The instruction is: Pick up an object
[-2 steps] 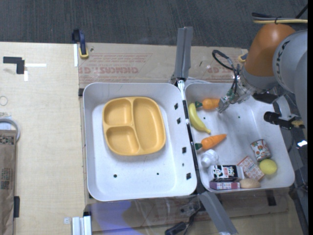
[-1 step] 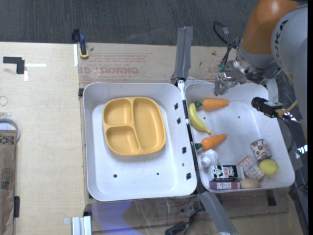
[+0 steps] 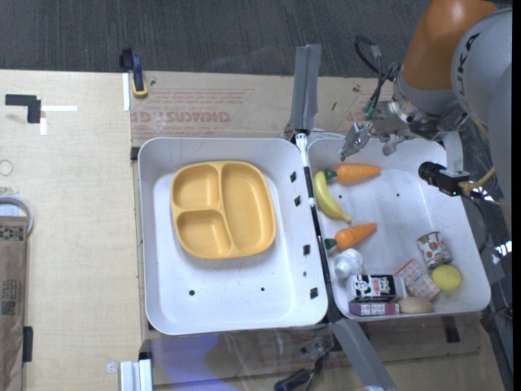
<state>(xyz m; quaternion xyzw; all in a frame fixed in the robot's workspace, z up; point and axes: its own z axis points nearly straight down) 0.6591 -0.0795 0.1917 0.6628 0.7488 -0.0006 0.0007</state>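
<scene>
Two carrots (image 3: 356,172), one banana (image 3: 328,197), one divided plate (image 3: 222,210), two bins (image 3: 163,300)

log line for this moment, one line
gripper above right bin far edge | nearest: upper carrot | grasp: none seen | yellow tray in left bin

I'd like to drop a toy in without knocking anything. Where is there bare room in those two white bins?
Left bin: a bare strip along its near side, below the yellow divided plate. Right bin: an open patch mid-floor, between the upper carrot and the small can. Its near edge is crowded, around the milk carton and lemon.
</scene>
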